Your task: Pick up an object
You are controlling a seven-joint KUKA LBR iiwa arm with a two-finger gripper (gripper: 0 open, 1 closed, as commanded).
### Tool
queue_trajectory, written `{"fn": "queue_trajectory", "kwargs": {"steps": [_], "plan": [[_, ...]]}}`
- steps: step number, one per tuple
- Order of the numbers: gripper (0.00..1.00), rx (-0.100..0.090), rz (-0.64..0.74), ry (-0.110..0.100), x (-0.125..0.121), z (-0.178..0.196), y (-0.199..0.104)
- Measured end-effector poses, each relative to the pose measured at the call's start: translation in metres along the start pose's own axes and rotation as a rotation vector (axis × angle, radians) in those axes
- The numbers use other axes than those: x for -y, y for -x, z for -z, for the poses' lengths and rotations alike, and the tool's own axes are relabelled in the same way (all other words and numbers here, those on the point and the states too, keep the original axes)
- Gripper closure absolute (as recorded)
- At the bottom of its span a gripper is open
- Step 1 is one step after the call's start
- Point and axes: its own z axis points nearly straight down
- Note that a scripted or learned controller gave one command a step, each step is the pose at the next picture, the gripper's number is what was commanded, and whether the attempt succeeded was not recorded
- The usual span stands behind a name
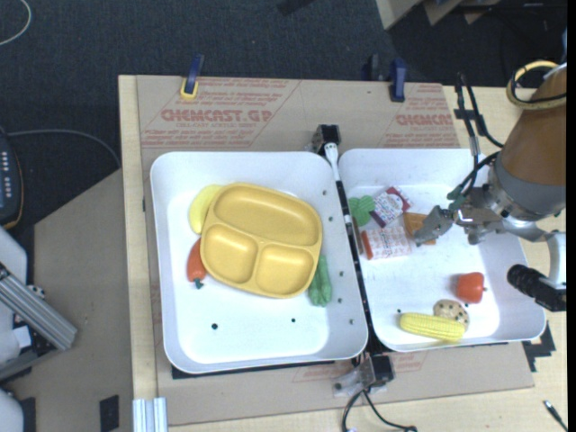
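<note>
While the gripper [438, 224] hung low over the right bin [414, 282], near the wrapped packet [389, 223], its fingers seemed slightly parted, though blur left that uncertain; nothing sat between them.

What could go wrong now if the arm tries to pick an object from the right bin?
1. The claw hangs beside a tight cluster: a snack packet, a green piece and a flat wrapper. It may catch two things, or none.
2. The wrapper lies flat on the right bin, so the claw could slide over it.
3. The corn cob and cookie touch near the rim, so a grasp there might push one aside.
</note>
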Motion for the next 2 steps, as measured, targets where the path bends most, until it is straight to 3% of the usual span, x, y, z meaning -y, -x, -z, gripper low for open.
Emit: {"fn": "queue_trajectory", "kwargs": {"steps": [2], "plan": [[0.00,-0.001,0.000,0.000,0.011,-0.113,-0.004]]}}
